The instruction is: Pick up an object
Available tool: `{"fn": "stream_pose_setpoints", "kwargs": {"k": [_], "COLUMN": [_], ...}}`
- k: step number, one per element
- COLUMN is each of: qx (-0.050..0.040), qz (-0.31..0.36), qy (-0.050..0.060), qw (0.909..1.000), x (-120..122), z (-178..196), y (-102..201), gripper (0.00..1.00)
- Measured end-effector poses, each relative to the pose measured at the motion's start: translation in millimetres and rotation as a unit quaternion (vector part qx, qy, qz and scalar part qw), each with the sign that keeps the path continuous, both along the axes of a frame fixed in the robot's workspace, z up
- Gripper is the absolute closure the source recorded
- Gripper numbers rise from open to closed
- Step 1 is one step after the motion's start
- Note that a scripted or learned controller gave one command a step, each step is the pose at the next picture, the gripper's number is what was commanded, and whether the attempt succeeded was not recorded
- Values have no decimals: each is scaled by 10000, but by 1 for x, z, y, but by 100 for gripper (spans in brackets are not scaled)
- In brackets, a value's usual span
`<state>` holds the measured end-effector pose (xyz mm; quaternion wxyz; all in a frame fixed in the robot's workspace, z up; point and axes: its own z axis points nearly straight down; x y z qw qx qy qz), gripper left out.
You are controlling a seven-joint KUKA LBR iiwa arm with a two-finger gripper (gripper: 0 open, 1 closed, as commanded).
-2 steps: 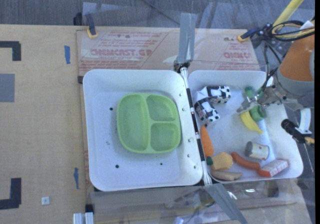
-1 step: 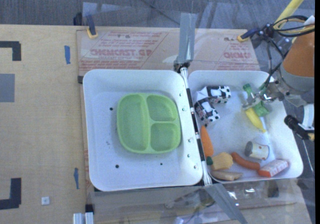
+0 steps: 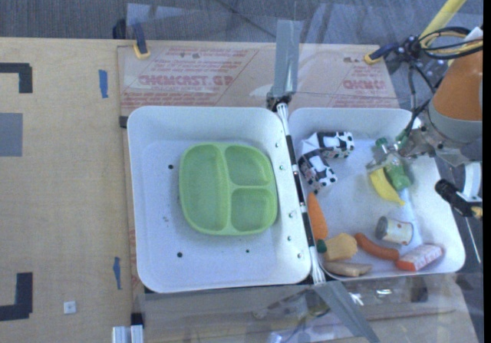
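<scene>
Hovering at the right bin's (image 3: 449,238) upper right, the gripper (image 3: 393,151) sat low over the toy clutter; it was too small and tangled with the background to read, so whether it was apart, together or clamped on anything, I cannot tell. Arm (image 3: 459,96) came in from the right, orange band visible above the wrist.

Just beside and below the gripper: a green item (image 3: 398,177) touching a banana (image 3: 383,185). These looked like the likeliest pick targets, judging by closeness. Farther out in the same bin: two cow toys (image 3: 326,156) near the divider, a carrot (image 3: 316,216) along the left wall, a small can (image 3: 394,231), a sausage (image 3: 377,247), a red-white packet (image 3: 420,257), and bread bits (image 3: 341,248) at the bottom.

Left bin (image 3: 153,180) held a green plate (image 3: 228,188), well apart from the gripper.

Risks: green item and banana touched, so a descent might catch both or nudge one aside. Banana's curved skin could slip out on closing. Bin wall was near, so a collision was possible if the approach drifted right.
</scene>
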<state>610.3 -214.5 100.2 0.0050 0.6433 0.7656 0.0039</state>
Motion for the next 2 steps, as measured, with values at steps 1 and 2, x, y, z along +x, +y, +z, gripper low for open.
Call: {"fn": "stream_pose_setpoints", "kwargs": {"k": [1,2], "qx": [-11,-4], "qz": [3,-120], "qy": [-33,48], "qw": [10000,9999], "x": [2,55], "z": [12,114], "y": [0,75], "gripper": [100,100]}}
